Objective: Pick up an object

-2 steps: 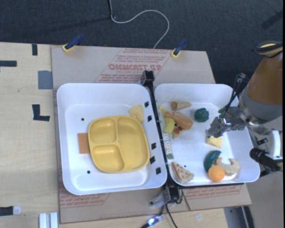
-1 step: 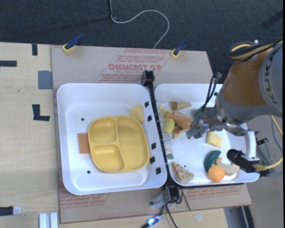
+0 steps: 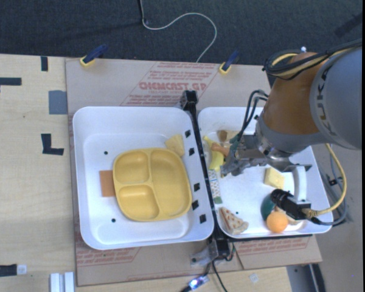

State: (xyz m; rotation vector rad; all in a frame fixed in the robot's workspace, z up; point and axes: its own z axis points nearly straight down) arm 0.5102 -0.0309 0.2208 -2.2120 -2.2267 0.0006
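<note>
**Pick Target: Small Toy Food Pieces, Right Bin**

The yellow piece [image 3: 216, 159] lies near the right bin's [image 3: 255, 113] left wall, just beside the gripper [image 3: 231, 163]. It appears to be a light, rigid, smooth plastic item; grasp across its narrow width to limit slipping. Other candidates: an orange ball [image 3: 277, 222], likely to roll, and a wedge-shaped slice [image 3: 233, 221] lying flat. Gripper opening: cannot be determined. The left bin [image 3: 85, 163] holds a yellow divided tray [image 3: 152, 184].
</note>
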